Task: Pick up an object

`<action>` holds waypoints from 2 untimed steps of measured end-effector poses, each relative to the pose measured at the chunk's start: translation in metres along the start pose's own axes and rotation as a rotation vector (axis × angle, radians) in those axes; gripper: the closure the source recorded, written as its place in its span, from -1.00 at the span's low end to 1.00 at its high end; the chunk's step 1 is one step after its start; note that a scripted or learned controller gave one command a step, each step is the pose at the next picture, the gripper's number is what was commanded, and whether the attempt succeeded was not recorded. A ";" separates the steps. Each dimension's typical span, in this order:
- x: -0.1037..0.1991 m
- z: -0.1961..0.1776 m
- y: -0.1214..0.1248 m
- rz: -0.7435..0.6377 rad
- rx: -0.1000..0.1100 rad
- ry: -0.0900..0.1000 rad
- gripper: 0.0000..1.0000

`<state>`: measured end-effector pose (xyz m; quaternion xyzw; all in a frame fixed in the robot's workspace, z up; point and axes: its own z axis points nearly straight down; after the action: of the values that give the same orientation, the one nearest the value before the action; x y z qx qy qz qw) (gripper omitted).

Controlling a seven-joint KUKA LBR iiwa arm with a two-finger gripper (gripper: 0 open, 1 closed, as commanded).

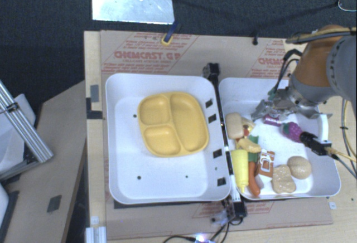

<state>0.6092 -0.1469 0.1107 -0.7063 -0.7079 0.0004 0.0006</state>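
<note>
Tool (266, 107) low in right bin (329, 180), finger state impossible to tell, just above a tight pile along the bin's left wall — corn cob (240, 166), carrot (254, 180), bread (234, 125); risk: crowding yields a glancing pinch and a slip.

We see the toy food crowded in the right bin (329, 183), mostly toward its seven o'clock corner. A yellow corn cob (240, 165) lies lengthwise along the nine o'clock wall, an orange carrot (254, 183) just beside it. At five o'clock two tan cookies (292, 173) sit touching. A purple eggplant (291, 130) rests near the centre, a pale bread roll (234, 124) at ten o'clock.
</note>
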 end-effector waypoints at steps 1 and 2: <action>-0.002 0.018 0.005 0.001 -0.012 -0.005 -1.00; -0.005 0.005 0.007 0.001 -0.027 -0.014 1.00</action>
<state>0.6165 -0.1519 0.1056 -0.7066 -0.7074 -0.0041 -0.0138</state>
